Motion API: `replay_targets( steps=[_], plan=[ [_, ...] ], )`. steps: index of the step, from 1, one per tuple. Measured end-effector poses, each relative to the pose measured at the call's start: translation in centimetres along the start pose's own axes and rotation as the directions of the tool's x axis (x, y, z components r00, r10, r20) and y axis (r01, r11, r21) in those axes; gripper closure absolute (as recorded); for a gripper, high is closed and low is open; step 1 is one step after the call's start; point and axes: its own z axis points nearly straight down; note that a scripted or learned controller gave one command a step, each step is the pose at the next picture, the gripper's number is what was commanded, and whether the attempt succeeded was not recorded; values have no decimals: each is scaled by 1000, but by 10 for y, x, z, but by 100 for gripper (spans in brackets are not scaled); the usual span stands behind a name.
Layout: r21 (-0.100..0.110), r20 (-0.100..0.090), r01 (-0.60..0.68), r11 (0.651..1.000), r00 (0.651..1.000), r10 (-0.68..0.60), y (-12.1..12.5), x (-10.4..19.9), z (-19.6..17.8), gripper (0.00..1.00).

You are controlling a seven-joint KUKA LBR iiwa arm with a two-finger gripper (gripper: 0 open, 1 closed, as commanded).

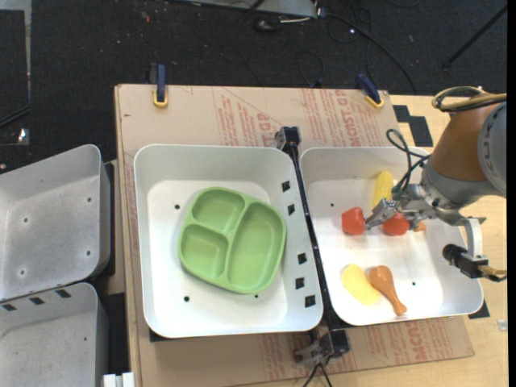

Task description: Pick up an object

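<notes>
Arm (472,147) reached in from right, wrist bent down over right bin (451,301). Gripper (385,214) hung low, fingers spread, nothing between them; red object (352,221) just left of it, second red object (396,226) just right. Green divided plate (232,239) lay in left bin (161,297). Yellow piece (359,285) touched orange drumstick (387,287) near front; yellow banana-like item (382,187) behind gripper.
</notes>
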Motion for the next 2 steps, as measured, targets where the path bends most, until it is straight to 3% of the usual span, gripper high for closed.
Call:
replay_targets(
  steps=[1,2],
  plan=[
    [-5,2,0,1000,1000,0,1,0,-13,100],
    [-9,3,-1,1000,1000,1,3,-5,-57,100]
  ],
)
